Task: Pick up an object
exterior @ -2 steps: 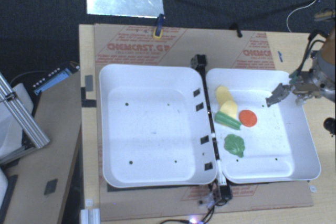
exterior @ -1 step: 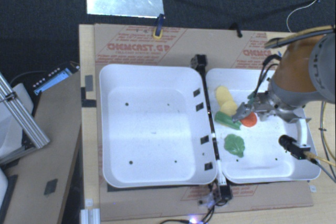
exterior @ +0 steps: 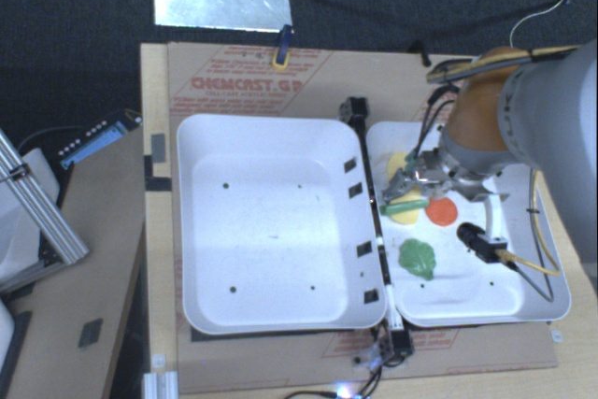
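My pincer [exterior: 404,192] sits low in the right bin [exterior: 467,299] over a yellow-green piece [exterior: 405,210], with an orange disc [exterior: 442,212] and a green lump [exterior: 418,257] close by (3 candidates). I cannot tell its opening. Crowding risks a glancing, missed grab.

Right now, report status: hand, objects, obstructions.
Hand low in right bin, over yellow-green piece. Grip unconfirmed. Orange disc and green object close by.

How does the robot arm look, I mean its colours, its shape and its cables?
The arm is a thick, rounded grey cylinder with an orange band above the wrist. The gripper is small, metallic and dark. A thin yellowish cable runs beside it.
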